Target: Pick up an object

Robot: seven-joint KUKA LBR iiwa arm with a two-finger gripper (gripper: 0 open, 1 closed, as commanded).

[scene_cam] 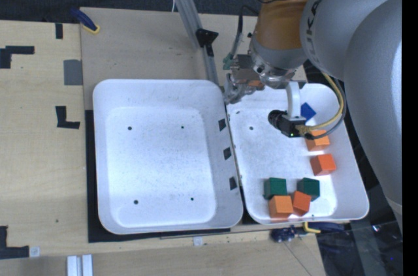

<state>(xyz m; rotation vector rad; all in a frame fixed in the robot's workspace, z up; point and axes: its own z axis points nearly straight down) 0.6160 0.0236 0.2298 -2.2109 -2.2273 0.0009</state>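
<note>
Overhead, arm point(339, 27) bent down over right bin point(261, 138) rear; fingers' point(236, 91) state unclear.

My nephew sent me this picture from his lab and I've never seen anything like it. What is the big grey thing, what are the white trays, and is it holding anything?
The big grey shape with the orange band is a robot arm, reaching in from the right. One camera fixed above the bench looks down at a slant. At the arm's end is a gripper, hanging over the upper edge where the two shallow white bins meet. I see nothing held in it. In the right bin lie small blocks: four orange blocks, two green blocks and a blue block partly hidden by cables. The left bin shows just dark specks. The job is to pick up one object.
</note>
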